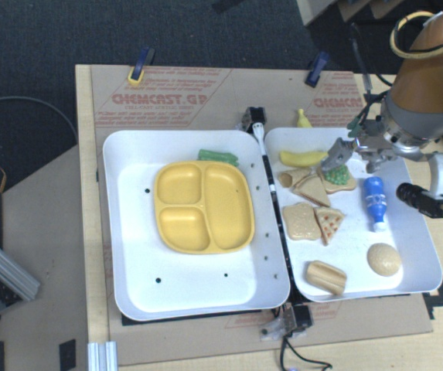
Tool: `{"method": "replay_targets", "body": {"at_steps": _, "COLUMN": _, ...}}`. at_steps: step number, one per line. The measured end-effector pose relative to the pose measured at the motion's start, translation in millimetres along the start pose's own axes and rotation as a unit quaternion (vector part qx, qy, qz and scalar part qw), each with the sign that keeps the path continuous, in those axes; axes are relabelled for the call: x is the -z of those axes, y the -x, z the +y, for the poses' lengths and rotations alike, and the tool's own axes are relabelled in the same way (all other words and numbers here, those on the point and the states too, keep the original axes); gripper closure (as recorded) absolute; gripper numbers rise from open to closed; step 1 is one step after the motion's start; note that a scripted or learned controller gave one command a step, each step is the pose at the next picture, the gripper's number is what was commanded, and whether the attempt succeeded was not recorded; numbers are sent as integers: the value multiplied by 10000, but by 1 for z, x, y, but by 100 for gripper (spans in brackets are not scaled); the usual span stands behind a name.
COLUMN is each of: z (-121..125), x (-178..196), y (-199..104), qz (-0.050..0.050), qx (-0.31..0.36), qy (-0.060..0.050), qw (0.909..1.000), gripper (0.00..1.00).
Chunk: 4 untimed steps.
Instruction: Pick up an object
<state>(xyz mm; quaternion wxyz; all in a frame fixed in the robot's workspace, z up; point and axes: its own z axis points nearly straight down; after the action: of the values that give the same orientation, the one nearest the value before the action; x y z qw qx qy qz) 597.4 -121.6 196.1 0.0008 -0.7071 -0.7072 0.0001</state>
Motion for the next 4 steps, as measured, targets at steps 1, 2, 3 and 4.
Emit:
{"method": "replay_targets", "body": {"at_steps": 1, "z": -30, "x": 23, "y": -57, "qz": 14, "qx": 29, "qy": -1, "qw": 10000, "gripper": 0}}
{"method": "replay_targets", "body": {"at_steps": 2, "z": -81, "x": 71, "y": -102, "qz": 11, "qx": 28, "qy": 7, "qw": 10000, "gripper": 0}}
{"method": "replay_targets", "body": {"at_steps": 3, "z": -80, "x": 78, "y": -99, "qz": -1, "qx": 4, "qy": 6, "qw": 10000, "gripper": 100}}
{"method": "replay_targets", "body": {"at_steps": 4, "z": -111, "x": -1, "y": -193, "qz": 14, "qx": 46, "qy": -53, "qw": 10000, "gripper": 100}}
